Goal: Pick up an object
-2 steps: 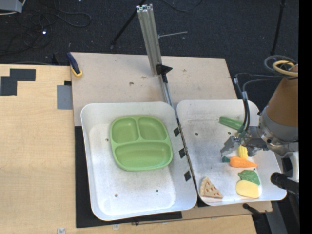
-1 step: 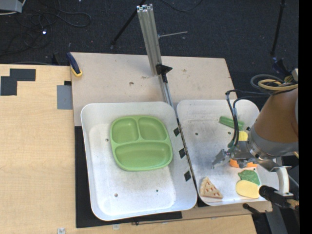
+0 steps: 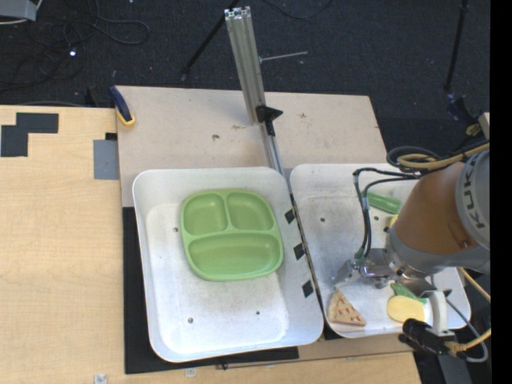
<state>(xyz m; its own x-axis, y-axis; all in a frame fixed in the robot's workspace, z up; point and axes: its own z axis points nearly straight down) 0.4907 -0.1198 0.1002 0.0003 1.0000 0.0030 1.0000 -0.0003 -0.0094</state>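
Item: single-arm pick, right bin [image 3: 320,214].

Step in hand: approach or descent, judged from the pose. Nothing is seen between the fingers, so no grasp is credited.

Next move called for: by judgement, a short lowering onto whichever object lies nearest the tool, then a closing of the fingers and a straight lift clear of the bin wall. The toy pizza slice is the nearest free candidate.

Arm: grey body with orange band [image 3: 436,206], entering over the right bin's far-right side and bent downward so the wrist points at the bin floor. Black cables loop from the band toward the tool.

Gripper [image 3: 364,269]: metallic, low over the right bin's floor, near its middle-front. Whether the fingers stand wide or narrow cannot be told; the view is too small and partly masked by the wrist.

Contents of the right bin:
- Toy pizza slice [image 3: 346,310], tan wedge, lying flat at the bin's front edge, just below the gripper and apart from it.
- Yellow object [image 3: 402,308], at the front, right of the slice, partly under the arm.
- Green object [image 3: 382,204], toward the back, beside the orange band.

Left of the right bin: left bin [image 3: 160,310], holding a green divided plate [image 3: 232,235], three compartments, upright.
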